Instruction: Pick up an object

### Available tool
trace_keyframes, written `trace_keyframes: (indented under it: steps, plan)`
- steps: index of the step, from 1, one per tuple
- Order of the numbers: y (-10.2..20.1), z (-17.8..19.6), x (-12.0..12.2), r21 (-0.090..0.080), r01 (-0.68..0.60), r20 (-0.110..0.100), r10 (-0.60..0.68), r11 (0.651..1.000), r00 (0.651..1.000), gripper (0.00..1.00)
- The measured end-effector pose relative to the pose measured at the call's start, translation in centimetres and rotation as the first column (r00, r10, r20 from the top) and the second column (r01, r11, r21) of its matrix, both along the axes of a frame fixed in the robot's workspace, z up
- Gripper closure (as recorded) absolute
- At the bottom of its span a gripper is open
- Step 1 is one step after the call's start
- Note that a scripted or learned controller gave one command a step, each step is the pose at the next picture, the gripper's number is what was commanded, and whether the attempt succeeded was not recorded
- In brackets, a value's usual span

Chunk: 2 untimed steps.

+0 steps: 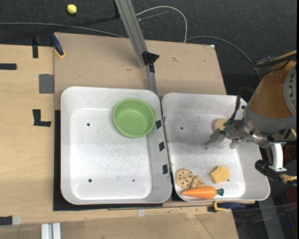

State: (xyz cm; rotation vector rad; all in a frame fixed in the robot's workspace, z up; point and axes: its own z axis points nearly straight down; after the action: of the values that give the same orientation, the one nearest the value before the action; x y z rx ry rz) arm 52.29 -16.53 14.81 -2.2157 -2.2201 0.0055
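Candidate objects sit in the right bin (189,108). A pale tan rounded item (220,124) lies near the bin's right wall, directly beside the gripper (220,135); most of it is hidden by the wrist, so its identity is unclear. At the near end of the same bin: a yellow wedge-like piece (220,174), a speckled cookie (183,177) touching a second tan piece (197,182), and an orange carrot with a green top (203,192) lying along the near wall.

Gripper is low over the right bin, its dark finger pointing left toward the bin's centre. Nothing is visible between the fingers; whether they are spread or closed cannot be made out. The arm (271,101) enters from the right.

Left bin (74,148) holds a green bowl (134,117), upright, in its far right corner. Both bins rest on a brown bench (99,63).
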Motion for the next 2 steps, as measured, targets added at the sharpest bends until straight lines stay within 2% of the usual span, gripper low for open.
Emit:
trace_keyframes:
  steps: [1, 2]
  plan:
    - [0.1, -5.4, -0.2, 0.0, 0.0, -0.001, 0.0, 1.0, 1.0, 0.0]
    - [0.1, -4.1, -0.1, 0.0, 0.0, 0.001, 0.0, 1.0, 1.0, 1.0]
